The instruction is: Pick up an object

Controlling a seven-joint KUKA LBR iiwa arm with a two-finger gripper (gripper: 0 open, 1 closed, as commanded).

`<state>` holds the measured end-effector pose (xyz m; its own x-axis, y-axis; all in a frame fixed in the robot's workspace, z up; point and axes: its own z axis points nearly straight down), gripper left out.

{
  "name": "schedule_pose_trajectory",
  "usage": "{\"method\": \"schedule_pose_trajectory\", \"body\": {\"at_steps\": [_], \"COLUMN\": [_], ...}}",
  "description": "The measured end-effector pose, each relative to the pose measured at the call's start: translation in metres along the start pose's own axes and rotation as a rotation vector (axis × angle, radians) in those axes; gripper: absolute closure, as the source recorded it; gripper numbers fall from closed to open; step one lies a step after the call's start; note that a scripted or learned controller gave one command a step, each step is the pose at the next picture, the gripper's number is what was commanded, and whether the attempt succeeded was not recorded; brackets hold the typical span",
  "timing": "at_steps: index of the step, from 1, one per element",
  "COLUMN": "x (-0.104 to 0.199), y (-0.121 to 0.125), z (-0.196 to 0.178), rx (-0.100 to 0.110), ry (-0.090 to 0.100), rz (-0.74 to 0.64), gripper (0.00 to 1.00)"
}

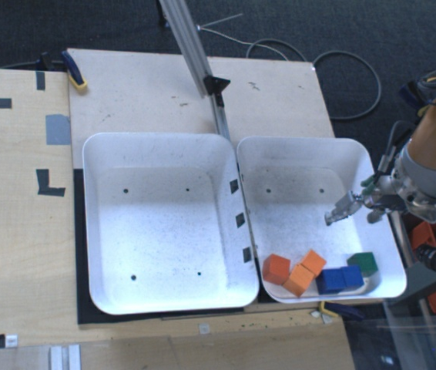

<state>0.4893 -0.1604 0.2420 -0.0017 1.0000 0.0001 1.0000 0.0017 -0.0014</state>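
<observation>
Over the right bin, near its right wall: gripper, jaws' spread impossible to tell. Below it, along the bin's front edge: orange blocks, blue block, green block, untouched.

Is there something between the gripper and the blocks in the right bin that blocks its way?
Nothing visible does. The gripper hangs over bare floor of the right bin, and the blocks, from the orange block to the green block, lie uncovered along the near wall below it in the picture.
</observation>
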Motion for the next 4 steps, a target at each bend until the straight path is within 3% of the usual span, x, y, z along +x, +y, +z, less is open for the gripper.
{"method": "schedule_pose_trajectory", "body": {"at_steps": [1, 2, 4], "x": [-0.004, -0.004, -0.004], "y": [0.063, 0.13, 0.129], "z": [-0.223, -0.304, -0.301], "rx": [-0.01, -0.01, -0.001], "ry": [-0.004, -0.004, -0.002], "rz": [-0.001, -0.002, 0.0], "gripper": [0.0, 0.0, 0.0]}}
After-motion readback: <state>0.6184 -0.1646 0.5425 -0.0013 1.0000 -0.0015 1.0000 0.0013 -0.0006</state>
